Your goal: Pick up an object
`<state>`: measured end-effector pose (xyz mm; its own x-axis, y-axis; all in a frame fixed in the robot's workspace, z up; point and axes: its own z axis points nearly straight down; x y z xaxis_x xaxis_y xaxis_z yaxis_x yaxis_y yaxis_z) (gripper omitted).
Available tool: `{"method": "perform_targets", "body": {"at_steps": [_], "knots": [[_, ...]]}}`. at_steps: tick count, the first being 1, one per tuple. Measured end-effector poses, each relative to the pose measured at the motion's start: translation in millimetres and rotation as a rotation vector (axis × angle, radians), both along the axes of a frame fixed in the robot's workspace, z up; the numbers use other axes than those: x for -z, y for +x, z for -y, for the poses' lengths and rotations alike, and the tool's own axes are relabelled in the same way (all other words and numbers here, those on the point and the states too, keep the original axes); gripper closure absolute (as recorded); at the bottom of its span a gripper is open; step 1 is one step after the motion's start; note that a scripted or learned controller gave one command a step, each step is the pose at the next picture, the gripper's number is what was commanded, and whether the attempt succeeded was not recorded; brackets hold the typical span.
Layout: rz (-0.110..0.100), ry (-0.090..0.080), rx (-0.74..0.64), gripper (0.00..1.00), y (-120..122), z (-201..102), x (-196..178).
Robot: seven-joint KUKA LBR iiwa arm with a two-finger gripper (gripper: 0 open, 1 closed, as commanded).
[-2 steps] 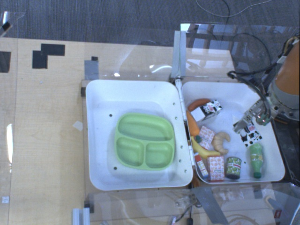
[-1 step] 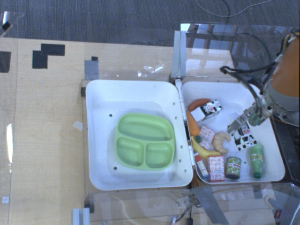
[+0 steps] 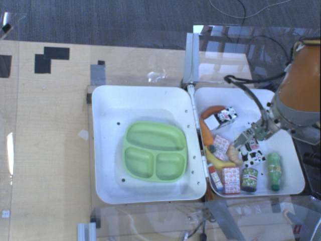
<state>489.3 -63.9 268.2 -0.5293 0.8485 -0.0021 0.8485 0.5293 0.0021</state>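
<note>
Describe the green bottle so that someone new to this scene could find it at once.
Start at the right bin, the one crowded with small items. Along its near edge runs a row: a red-and-white packet, a dark jar, then the green bottle at the right end. It is the only slim, all-green item there, lying lengthwise.

Right bin (image 3: 241, 97) holds small toy groceries in a cluster: banana (image 3: 218, 159), green bottle (image 3: 274, 171), dark can (image 3: 249, 179), red carton (image 3: 230, 179), carrot (image 3: 206, 131).
</note>
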Motion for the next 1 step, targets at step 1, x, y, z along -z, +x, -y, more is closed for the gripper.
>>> {"method": "perform_targets", "body": {"at_steps": [1], "knots": [[-0.004,0.001,0.28,1.0,-1.4,-41.2,86.2]]}}
